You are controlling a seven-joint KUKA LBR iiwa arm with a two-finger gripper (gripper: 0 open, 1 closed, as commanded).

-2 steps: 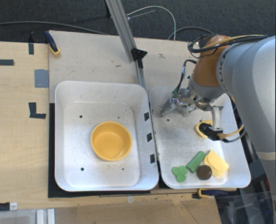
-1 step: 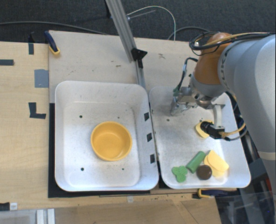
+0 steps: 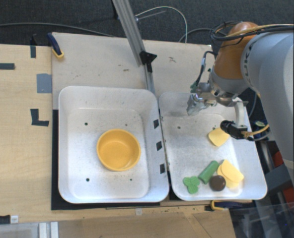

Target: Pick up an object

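Note:
My gripper hangs over the far end of the right bin, with nothing visible between its fingers. A yellow wedge-shaped block lies below and to the right of it, apart from it. Near the bin's front sit a green stick, a green leafy piece, a brown ball and a yellow block, bunched together. A yellow bowl stands in the middle of the left bin.
A slanted metal pole crosses the back of the bench and ends at the divide between the bins. Black cables loop near the wrist on the right. Bare bin floor lies between the gripper and the front objects.

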